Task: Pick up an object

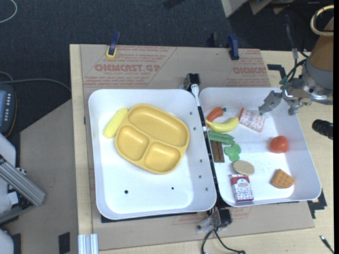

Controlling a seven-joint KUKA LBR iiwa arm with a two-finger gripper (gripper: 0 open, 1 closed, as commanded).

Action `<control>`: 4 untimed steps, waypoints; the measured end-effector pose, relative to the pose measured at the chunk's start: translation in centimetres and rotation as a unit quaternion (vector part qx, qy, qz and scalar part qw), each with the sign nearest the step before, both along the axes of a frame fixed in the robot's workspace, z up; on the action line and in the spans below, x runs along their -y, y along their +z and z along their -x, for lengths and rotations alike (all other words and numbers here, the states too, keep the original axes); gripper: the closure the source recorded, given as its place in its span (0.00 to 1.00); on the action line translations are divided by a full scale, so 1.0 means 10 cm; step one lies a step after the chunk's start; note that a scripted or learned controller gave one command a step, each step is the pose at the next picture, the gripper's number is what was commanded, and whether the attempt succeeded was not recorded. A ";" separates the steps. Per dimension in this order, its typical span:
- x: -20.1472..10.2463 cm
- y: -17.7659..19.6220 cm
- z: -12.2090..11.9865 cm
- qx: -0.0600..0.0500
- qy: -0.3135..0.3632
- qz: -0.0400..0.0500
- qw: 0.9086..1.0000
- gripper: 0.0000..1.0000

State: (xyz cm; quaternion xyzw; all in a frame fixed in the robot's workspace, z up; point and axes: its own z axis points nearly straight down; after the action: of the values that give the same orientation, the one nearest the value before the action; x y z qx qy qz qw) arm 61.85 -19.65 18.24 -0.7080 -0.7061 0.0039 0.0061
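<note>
The arm point(322, 62) runs off the right edge past its orange band, the print on the small red-and-white carton point(241, 188) is too small to read, and the green toy point(225, 144) overlaps a brown bar

Yellow tray point(151, 138), red tomato point(279, 144), white bins point(100, 157)

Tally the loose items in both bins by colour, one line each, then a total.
Yellow: 3 – corn, divided plate, banana
Red/orange: 3 – carrot, tomato, red carton
Green: 2 – bean pod, leafy piece
Tan/brown: 3 – chocolate bar, round biscuit, waffle wedge
White/pink: 1 – packet
Total: 12
</note>
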 end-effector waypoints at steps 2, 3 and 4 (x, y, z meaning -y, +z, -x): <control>0.04 -0.45 -0.12 0.005 0.002 0.001 1.000 0.00; 0.03 -0.95 -0.13 0.007 0.002 0.000 1.000 0.00; 0.04 -0.78 -0.16 0.013 0.003 0.003 1.000 1.00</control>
State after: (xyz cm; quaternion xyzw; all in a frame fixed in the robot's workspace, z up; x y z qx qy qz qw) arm 63.49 -20.00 10.47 -0.7057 -0.7085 -0.0033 -0.0048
